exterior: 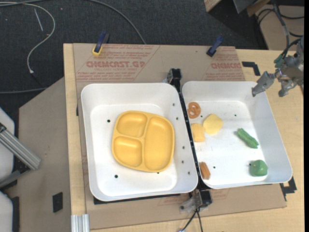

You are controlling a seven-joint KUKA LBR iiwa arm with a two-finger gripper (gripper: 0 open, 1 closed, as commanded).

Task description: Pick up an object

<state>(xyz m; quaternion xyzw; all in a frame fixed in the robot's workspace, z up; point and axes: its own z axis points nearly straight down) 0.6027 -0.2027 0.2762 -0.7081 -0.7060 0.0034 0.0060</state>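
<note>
Gripper (273, 85) hovers w/ jaws spread open, holding nothing, over far right corner of right bin (270, 124). Nearest target, green pepper (247, 137), lies nearer; best to centre over it before descending.

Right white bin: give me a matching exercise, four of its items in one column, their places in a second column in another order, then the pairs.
Items
1. brown pretzel-shaped toy
2. long green bean-like piece
3. rounded green pepper-like toy
4. small orange-brown sausage-like piece

Places in the right white bin
A. near-right corner
B. near-left corner, by the divider
C. far-left part, by the divider
D. right of middle, lying at a slant

Pairs: 1-C, 2-D, 3-A, 4-B
</note>
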